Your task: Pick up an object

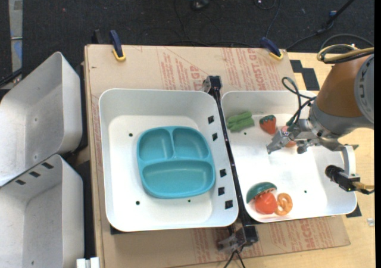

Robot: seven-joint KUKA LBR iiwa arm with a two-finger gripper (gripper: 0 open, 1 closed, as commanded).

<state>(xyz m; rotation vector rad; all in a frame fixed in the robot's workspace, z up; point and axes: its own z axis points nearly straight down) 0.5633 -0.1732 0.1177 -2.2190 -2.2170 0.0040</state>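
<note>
— Where is the arm?

— It reaches in from the right, orange band above the wrist, bent down over the right bin [333, 204]. The gripper [288, 142] hangs low near the bin's upper middle, its two grey fingers spread apart with nothing between them.

— And the objects?

— A red strawberry-like toy [268, 122] sits just left of the fingers, close but apparently not touching; the view is too coarse to be sure. Beside it lies a green ridged piece [239, 121]. Near the front wall rest a red toy with a teal cap [264, 198] and an orange ring [284, 203]. The left bin [113, 159] holds a smooth teal divided plate [176, 161].
</note>
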